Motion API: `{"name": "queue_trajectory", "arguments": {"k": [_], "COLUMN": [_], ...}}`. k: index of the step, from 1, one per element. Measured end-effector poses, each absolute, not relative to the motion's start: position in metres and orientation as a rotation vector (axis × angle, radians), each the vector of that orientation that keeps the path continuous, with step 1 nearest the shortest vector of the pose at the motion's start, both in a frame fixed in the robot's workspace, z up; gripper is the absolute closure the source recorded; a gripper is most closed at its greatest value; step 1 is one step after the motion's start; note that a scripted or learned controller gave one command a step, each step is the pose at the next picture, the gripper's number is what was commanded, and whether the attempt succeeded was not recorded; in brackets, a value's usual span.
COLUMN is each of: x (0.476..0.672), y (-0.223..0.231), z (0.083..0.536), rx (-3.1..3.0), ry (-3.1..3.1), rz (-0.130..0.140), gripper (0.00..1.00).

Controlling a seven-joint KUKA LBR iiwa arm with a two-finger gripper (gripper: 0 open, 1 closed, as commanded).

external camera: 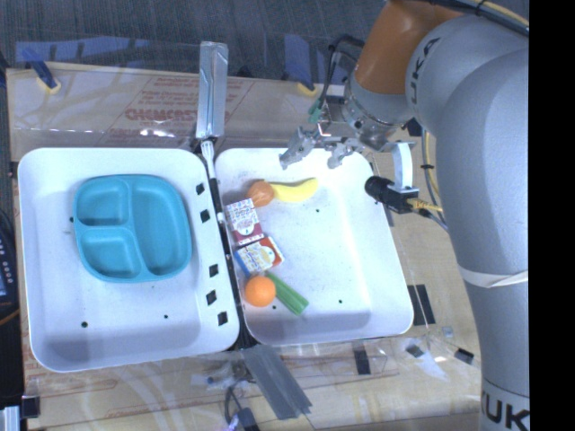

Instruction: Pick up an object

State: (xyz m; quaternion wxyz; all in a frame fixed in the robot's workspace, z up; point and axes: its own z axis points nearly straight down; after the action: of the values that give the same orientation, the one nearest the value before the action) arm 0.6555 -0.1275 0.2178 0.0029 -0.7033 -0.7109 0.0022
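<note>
A single fixed camera looked down at a slant from above the bench (117, 97), far enough to take in both the left bin (36, 330) and the right bin (377, 303). The arm (476, 151) entered from the right.

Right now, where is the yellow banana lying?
The yellow banana lies in the right white bin, near its back edge, touching a small orange fruit, just below the claw.
</note>
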Motion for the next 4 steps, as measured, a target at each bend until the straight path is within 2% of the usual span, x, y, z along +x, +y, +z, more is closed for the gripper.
{"name": "queue_trajectory", "arguments": {"k": [1,2,3,4], "x": [0.657,0.655,0.66,0.659], "y": [-0.086,-0.138,-0.176,-0.197], "z": [0.209,0.131,0.096,0.095], "rx": [-2.349,-2.251,-1.993,-1.764], "ry": [-2.075,-2.18,-2.434,-2.595], "rz": [0.009,0.01,-0.002,0.001], "gripper": [0.0,0.0,0.0,0.0]}}
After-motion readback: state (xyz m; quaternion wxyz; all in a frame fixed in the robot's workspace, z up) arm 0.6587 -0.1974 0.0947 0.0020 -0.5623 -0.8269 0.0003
